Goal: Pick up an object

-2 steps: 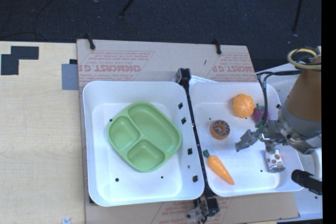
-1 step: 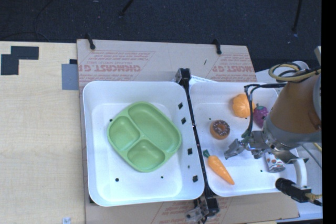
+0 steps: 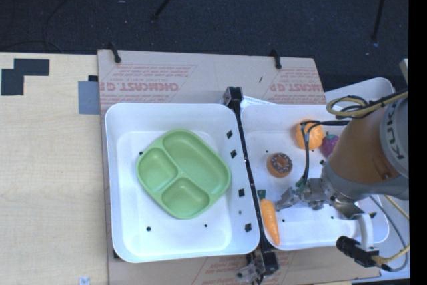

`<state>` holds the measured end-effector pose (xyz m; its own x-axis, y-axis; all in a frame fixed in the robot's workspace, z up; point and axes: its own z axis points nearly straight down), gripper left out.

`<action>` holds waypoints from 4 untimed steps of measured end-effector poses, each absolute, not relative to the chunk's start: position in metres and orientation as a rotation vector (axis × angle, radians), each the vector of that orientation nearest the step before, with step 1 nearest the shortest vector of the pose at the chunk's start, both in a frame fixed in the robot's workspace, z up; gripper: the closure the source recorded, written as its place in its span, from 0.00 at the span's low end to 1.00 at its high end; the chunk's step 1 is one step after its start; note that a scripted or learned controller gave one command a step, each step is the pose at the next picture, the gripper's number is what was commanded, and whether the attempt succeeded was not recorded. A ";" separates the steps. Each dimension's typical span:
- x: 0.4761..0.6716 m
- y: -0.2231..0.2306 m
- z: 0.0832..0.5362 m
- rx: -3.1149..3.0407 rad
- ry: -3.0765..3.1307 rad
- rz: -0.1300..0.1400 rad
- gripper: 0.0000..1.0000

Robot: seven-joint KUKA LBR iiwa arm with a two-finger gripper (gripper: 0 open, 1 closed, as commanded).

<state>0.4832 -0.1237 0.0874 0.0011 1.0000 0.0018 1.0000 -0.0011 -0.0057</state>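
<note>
Two shallow white bins sit side by side; in the right bin (image 3: 313, 237), the end effector (image 3: 288, 199) hovers splayed and empty just beside the orange plastic carrot (image 3: 269, 222), seemingly lined up to grasp it. The chocolate-brown toy doughnut (image 3: 279, 164) lies near the carrot, farther up the bin.

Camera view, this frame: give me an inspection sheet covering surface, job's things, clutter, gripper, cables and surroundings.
Surface: two shallow white bins side by side, left bin and right bin, on printed cardboard over a light wooden bench.
Job's things: in the right bin, a toy carrot by the divider, a chocolate doughnut, an orange fruit, and a purple item partly hidden by the arm.
Clutter: green three-compartment plate in the left bin.
Gripper: gripper low over the right bin, just right of the carrot; nothing seen between its fingers.
Cables: black and yellow cables looping over the arm.
Surroundings: dark floor with stand legs behind the bench.
</note>
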 end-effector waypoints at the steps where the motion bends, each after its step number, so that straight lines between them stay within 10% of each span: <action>1: 0.484 -0.125 0.100 -2.226 -2.209 0.004 1.00; 4: 0.480 -0.128 0.214 -2.221 -2.222 0.000 1.00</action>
